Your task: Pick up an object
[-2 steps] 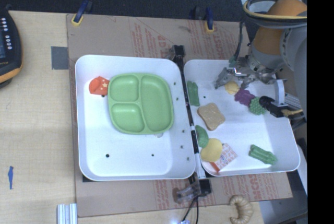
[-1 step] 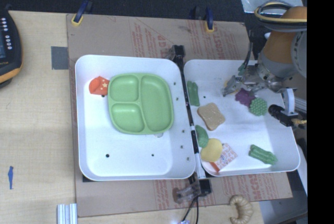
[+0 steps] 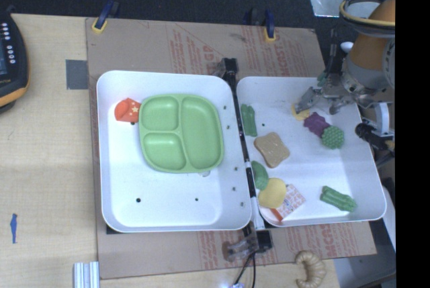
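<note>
From the overhead camera, the gripper [image 3: 321,100] hangs low over the far end of the right bin [image 3: 366,209], its jaws spread apart with nothing between them. The purple toy [image 3: 314,122] lies just beside it on the near side, with the green knobbly ball [image 3: 332,137] touching it beyond.

You see a grey arm [image 3: 376,55] with an orange band above its wrist. Its gripper [image 3: 327,96] is dark metal, with thin splayed struts.
</note>
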Motion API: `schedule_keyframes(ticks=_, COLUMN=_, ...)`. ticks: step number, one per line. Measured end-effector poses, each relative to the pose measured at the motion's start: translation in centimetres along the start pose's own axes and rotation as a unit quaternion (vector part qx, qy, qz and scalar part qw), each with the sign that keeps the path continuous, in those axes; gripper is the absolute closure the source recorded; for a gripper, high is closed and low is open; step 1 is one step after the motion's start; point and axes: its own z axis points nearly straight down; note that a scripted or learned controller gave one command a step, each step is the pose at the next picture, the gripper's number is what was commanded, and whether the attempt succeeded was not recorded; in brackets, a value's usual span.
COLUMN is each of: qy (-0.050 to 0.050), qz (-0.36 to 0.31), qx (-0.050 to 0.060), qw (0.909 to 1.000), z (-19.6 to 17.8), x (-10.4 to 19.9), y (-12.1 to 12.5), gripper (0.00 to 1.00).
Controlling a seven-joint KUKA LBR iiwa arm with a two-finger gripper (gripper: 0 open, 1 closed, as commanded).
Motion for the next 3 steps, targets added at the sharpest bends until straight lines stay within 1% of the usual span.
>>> schedule_keyframes(ticks=1, qy=0.001, qz=0.0, qx=0.005, qw=1.0, z=0.1, x=0.4, y=-5.8, gripper=0.0)
schedule_keyframes(ticks=2, qy=0.001, qz=-0.003, qx=-0.001, qw=1.0, z=0.0, x=4.3, y=0.2, gripper=0.0)
schedule_keyframes(ticks=3, qy=0.0, qz=-0.002, qx=0.007, qw=1.0, z=-1.1, x=3.7, y=-0.2, gripper=1.0)
